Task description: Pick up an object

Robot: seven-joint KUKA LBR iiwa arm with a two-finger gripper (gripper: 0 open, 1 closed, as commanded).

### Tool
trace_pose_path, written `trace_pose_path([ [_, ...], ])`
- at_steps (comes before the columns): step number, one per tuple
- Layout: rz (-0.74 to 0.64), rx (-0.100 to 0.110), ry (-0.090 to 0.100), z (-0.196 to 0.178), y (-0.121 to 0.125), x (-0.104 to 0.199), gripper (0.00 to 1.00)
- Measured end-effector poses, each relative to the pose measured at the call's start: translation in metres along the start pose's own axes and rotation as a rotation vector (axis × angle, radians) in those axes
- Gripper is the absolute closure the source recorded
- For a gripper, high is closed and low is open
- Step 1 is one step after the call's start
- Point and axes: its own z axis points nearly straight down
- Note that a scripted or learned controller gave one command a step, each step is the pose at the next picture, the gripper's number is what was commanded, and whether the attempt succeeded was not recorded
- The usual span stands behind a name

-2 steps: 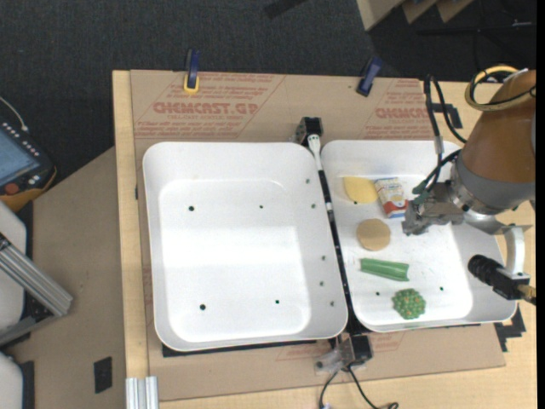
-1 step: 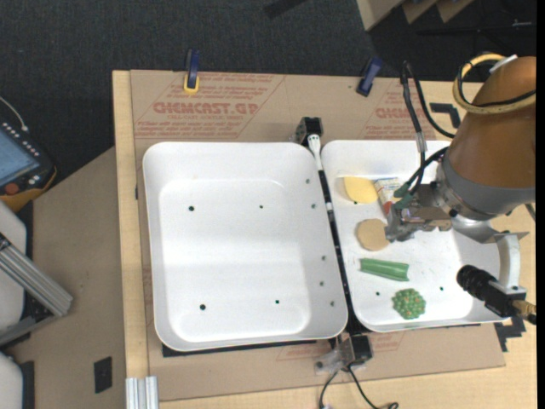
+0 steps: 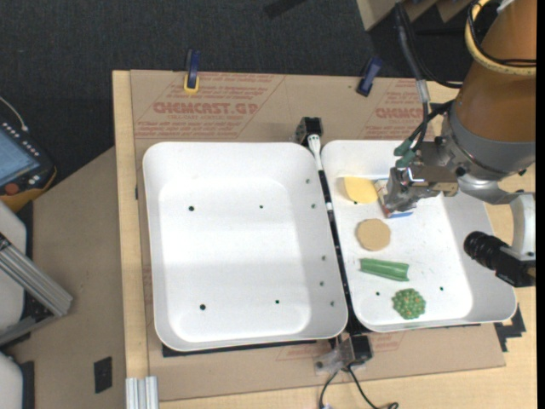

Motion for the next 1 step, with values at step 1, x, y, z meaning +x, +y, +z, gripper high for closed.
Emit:
trace_pose_path([
  [1,0.005,0.009,-0.003,-0.005,-0.0005,-0.0026,1.0],
])
